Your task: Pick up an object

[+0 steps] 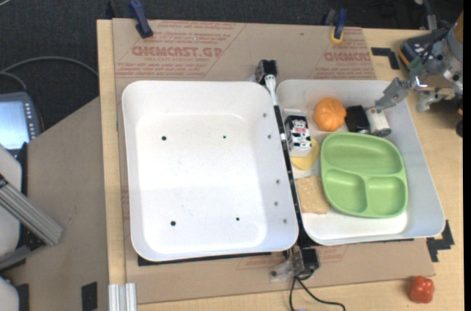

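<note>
The fingers of the gripper (377, 118) are showing too small and blurred, at the end of the grey arm (434, 63), for me to tell whether they are released or clenched. The gripper is hanging over the far right part of the right bin (429, 188), just beside a small black object (356, 118) and near the orange ball-like thing (330, 113). Nothing is visibly sitting between the tips, so I am judging that no object is being held.

All the candidates are lying in that right bin, which is likely why the arm is reaching in there. A green divided plate (363, 173) is taking up most of the floor. A small white printed box (298, 133) is pressing against the wall shared with the left bin (132, 107). A pale yellow piece (303, 159) and a tan flat piece (313, 195) are lying partly under the plate's left edge, so their full outlines are staying hidden. The black object's shape is hard to make out, and a pale bit at the gripper may be belonging to either. A red object (420, 289) is sitting outside the bins on the tabletop (449, 258), well apart.
</note>
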`<state>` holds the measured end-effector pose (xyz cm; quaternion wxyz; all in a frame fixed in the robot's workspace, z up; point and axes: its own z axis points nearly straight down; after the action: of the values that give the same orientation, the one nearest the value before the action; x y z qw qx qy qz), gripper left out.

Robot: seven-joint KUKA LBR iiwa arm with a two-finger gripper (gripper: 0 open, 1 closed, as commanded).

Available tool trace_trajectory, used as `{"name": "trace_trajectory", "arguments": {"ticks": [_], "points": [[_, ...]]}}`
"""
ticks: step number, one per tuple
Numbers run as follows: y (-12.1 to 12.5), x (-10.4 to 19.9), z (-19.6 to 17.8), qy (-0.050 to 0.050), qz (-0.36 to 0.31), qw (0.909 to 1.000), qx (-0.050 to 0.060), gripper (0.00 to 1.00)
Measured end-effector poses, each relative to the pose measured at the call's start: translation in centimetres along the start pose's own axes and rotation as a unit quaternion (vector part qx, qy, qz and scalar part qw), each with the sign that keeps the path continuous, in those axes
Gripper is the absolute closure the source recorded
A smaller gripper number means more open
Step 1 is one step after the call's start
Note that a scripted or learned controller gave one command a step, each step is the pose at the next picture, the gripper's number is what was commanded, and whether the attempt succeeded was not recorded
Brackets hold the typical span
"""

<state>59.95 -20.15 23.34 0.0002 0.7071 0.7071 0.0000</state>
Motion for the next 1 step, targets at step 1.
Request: {"name": "trace_trajectory", "arguments": {"ticks": [1], "points": [[2.91, 0.8, 12.28, -0.006, 0.0, 0.9999, -0.012, 0.0]]}}
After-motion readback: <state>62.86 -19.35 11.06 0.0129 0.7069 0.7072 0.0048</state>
